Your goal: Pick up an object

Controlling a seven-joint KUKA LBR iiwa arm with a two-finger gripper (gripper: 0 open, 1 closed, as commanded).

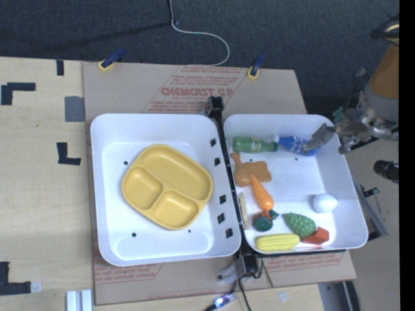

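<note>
The pick is not yet done: the gripper [329, 133] hangs at the right bin's [343, 173] upper right corner, just beside the blue object [293, 143], with nothing between its fingers, whose opening I cannot tell, and every object lies in the bin.

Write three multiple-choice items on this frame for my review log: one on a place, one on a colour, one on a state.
1. Which bin holds the divided plate?
A. the left bin
B. the right bin
C. neither; it lies on the bench

2. What colour is the bottle at the right bin's far edge?
A. red
B. green
C. black

3. How does the carrot lie?
A. lifted in the air
B. on the right bin's floor
C. on the plate

Key: 1 A, the yellow plate fills the left bin. 2 B, the bottle in the right bin is green. 3 B, the carrot rests on the floor, apart from the gripper.
</note>
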